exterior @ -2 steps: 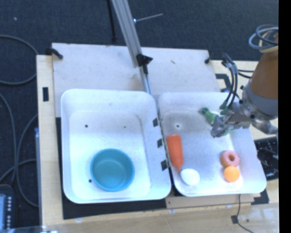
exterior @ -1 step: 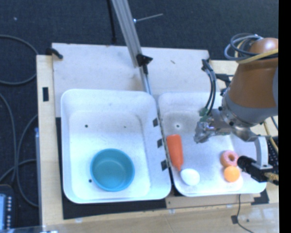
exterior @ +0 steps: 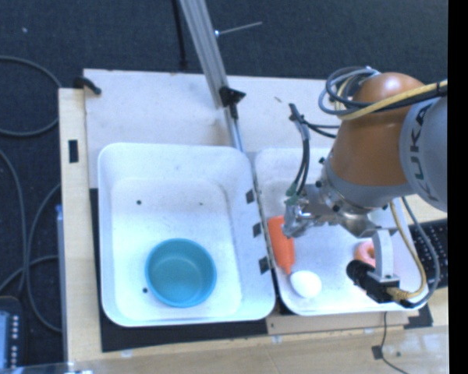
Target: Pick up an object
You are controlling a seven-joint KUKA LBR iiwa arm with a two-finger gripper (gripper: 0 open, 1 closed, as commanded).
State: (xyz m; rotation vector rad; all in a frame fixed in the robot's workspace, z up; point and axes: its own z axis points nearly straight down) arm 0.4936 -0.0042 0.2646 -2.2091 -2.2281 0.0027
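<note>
In the right white bin (exterior: 337, 308), my pincer (exterior: 296, 218) hangs over the long orange plastic carrot (exterior: 281, 245).
Its opening I cannot tell; I stand there because the carrot lies against the left wall.

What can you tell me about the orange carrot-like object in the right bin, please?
The orange carrot-like object is elongated, smooth and looks like a plastic toy. It lies flat in the right bin, along its left wall, its length running from the far side toward the near edge. Its near end sits beside a white egg-shaped object, close enough that they may touch. The gripper is directly over its far end, hiding part of it; whether it is gripped cannot be told.
</note>
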